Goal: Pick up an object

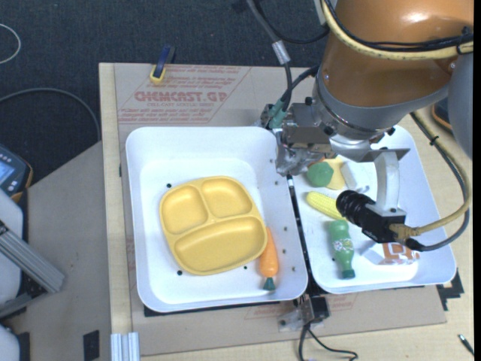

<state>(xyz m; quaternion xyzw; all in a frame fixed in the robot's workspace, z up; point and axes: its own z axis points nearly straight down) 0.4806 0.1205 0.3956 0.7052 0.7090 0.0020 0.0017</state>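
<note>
My gripper [294,155] hangs under the big orange-banded wrist, over the upper end of the wall between the two bins. Just to its right in the right bin [432,201] lie a green round toy [321,174] and a pale yellow piece [337,176] beside it. Below these lie a yellow corn cob [323,204] and a green bottle [340,248]. The left bin [143,201] holds a yellow divided plate [212,222], with an orange carrot [268,258] along its right edge. I see nothing held in the gripper.
A black cylinder [367,215] with a cable juts over the right bin, partly covering an orange-and-white item [394,253]. The arm's bulk hides the right bin's upper part. A yellow-blue clip [160,65] lies on the cardboard behind the bins.
</note>
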